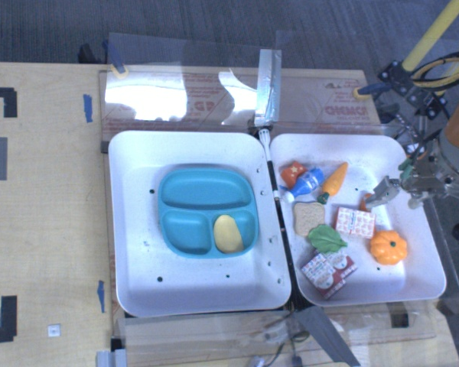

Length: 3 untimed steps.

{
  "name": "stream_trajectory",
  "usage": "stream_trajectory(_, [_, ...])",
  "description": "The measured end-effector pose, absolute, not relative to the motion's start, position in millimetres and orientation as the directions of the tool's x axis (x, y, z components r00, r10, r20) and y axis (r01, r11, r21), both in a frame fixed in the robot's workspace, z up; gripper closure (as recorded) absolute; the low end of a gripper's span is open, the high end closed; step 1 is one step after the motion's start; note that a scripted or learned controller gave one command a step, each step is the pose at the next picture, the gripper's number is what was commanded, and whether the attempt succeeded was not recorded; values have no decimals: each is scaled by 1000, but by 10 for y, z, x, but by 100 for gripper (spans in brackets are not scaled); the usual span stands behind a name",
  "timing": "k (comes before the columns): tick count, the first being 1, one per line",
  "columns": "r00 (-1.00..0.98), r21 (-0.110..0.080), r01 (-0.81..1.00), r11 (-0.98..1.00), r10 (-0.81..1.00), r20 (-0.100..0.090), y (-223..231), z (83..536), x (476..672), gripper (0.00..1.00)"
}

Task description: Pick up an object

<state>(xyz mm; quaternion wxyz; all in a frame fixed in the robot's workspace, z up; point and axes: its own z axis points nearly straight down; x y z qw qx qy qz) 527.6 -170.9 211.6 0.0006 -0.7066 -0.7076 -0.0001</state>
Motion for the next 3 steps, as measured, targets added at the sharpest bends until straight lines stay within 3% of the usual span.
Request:
stream_trajectory(1, [-137, 11, 991, 137, 991, -4, -1638, 891, 6070, 0])
stream_trajectory(2, [-136, 13, 991, 136, 991, -5, -1644, 996, 6074, 100])
stream_trajectory(3, [-104, 8, 995, 104, 995, -3, -975, 878, 6400, 100])
